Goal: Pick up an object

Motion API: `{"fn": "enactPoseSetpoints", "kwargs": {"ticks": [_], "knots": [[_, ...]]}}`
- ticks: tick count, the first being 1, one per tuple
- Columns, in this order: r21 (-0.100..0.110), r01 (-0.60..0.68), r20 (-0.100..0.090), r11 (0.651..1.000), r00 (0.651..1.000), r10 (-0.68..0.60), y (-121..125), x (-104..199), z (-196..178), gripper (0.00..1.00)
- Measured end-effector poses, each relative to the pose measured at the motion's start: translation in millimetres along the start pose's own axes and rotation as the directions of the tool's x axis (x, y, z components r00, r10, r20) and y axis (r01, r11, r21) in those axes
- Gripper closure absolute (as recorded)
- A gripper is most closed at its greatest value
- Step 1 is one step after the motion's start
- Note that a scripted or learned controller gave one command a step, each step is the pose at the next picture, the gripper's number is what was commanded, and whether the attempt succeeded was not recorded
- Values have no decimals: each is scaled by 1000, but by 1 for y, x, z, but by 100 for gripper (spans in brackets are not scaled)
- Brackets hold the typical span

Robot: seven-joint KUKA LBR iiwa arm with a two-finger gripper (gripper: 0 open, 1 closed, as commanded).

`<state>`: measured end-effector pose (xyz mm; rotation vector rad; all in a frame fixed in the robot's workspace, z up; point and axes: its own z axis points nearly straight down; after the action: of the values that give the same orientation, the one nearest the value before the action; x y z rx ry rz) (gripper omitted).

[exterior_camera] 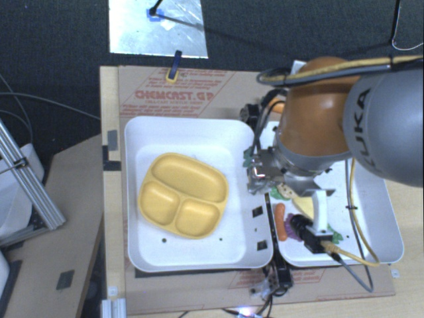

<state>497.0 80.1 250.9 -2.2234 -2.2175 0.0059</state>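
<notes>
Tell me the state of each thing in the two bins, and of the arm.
yellow divided plate: right side up in the left bin, three compartments empty.
orange stick-shaped thing: lying flat in the right bin, near the dividing wall.
pale yellow thing: partly hidden under the arm.
arm: bent over the right bin.

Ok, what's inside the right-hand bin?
An orange-red stick-shaped item, a pale yellow piece and something green show near its front. The arm covers most of the right-hand bin, so the rest is hidden.
</notes>
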Motion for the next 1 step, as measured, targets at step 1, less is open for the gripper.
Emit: {"fn": "enactPoseSetpoints", "kwargs": {"ticks": [1], "knots": [[-18,6,-4,1000,1000,-6,-9,-14,-116,100]]}}
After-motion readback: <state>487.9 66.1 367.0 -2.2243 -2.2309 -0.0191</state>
